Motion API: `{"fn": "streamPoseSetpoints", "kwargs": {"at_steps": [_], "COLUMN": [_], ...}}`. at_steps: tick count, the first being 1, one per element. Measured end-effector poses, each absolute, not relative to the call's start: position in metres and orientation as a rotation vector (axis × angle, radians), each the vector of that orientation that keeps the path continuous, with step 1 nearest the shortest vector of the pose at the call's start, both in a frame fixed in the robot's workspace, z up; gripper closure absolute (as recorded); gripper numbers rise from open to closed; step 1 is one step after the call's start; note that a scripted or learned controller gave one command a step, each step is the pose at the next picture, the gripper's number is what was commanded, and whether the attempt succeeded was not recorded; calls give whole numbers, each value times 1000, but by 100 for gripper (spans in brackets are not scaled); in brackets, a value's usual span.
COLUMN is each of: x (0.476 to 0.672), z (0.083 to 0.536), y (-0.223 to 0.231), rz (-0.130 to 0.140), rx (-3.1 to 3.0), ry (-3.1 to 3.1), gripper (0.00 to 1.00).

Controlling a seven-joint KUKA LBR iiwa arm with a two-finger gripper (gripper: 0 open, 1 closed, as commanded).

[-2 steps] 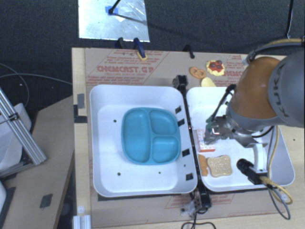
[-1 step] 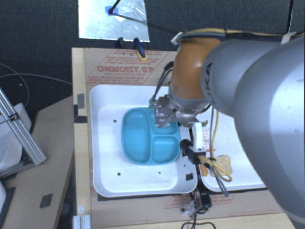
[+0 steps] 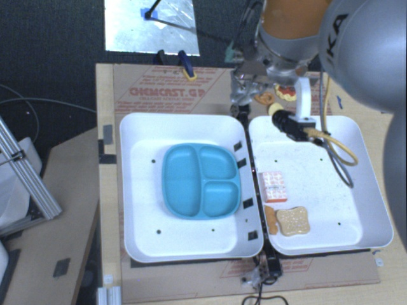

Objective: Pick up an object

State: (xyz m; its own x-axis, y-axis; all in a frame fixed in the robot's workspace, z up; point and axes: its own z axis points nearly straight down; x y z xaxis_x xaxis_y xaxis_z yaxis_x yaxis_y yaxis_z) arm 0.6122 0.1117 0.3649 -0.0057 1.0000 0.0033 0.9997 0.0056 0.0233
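The bench carries a brown cardboard sheet (image 3: pixel 166 89) printed with red lettering, set against a dark floor. A reflective silver panel (image 3: pixel 150 15) lies beyond the sheet, up and well to the left of the claw.

1. Claw (image 3: pixel 241 104): positioned at the far rim of the bins, over the seam where they meet. Its state, wide or narrow, cannot be determined from this view. No object is visible in its grasp.
2. Left bin (image 3: pixel 140 240): lies below and to the left of the claw. It contains a blue divided plate (image 3: pixel 202 180), resting flat, below-left of the claw and well apart from it.
3. Right bin (image 3: pixel 362 189): lies below and to the right of the claw.
4. Pink-and-white wafer block (image 3: pixel 274 186): in the right bin, below and slightly right of the claw, near the seam wall.
5. Small brown biscuit (image 3: pixel 271 219): below the wafer block, farther from the claw, just beside the toast.
6. Toast slice (image 3: pixel 293 221): in the near left corner area of the right bin, well apart from the claw.
7. Arm (image 3: pixel 362 37): grey with an orange band, extends up and right of the claw. A yellow cable (image 3: pixel 340 150) loops below it over the right bin.
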Motion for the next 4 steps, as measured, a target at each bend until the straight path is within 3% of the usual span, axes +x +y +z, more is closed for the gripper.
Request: {"fn": "streamPoseSetpoints", "kwargs": {"at_steps": [1,2,3,4], "x": [649,646,671,607], "z": [212,96,191,237], "y": [115,151,80,111], "rz": [-6,17,11,6], "rx": [2222,2209,2219,2215], "ry": [2224,2227,2212,2229], "gripper": [100,100,100,100]}}
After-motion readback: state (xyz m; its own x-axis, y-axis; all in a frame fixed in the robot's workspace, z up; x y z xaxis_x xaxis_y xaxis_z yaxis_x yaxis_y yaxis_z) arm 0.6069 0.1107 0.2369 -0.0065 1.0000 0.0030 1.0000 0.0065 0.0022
